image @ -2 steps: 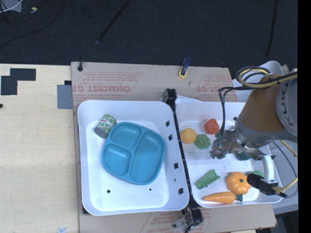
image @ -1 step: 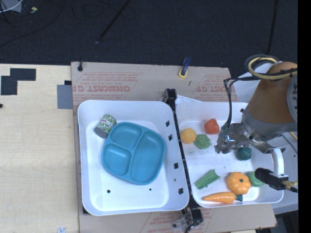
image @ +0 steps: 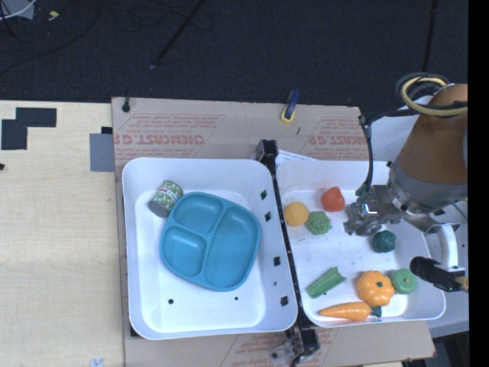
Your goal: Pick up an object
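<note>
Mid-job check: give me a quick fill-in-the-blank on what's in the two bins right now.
1. The blue tray lies in the ____ bin.
2. The can lies by the tray's upper-____ corner.
3. The carrot lies just below the ____.
4. The gripper hangs over the ____ bin, beside the red toy.

Missing words: left; left; pumpkin; right

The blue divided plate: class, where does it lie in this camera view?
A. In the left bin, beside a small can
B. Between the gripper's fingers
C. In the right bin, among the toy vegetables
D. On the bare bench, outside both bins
A: the blue divided plate lies flat in the left bin, with a small can at its upper-left edge.
</note>
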`<state>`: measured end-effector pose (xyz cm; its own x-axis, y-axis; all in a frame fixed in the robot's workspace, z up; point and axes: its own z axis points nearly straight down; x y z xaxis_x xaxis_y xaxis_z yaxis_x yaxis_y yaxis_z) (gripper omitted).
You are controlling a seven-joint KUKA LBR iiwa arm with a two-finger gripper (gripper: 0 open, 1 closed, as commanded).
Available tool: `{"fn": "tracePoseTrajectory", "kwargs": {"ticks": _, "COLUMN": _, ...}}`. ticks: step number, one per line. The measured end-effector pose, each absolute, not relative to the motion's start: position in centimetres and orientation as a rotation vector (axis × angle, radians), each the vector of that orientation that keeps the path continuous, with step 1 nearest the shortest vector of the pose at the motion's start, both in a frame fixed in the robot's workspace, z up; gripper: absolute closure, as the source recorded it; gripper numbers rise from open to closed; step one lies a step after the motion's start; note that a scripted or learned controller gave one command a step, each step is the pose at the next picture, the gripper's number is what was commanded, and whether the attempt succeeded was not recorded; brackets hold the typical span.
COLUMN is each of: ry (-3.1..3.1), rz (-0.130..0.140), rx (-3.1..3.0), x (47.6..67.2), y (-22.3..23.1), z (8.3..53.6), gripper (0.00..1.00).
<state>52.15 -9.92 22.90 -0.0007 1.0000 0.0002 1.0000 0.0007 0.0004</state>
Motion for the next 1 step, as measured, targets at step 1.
{"fn": "tracePoseTrajectory", "kwargs": {"ticks": 1, "ry": 2.23, "rz": -0.001, "rx": 2.22, "x": 51.01, "y": -5.16, "z": 23.65, "gripper": 1.0}}
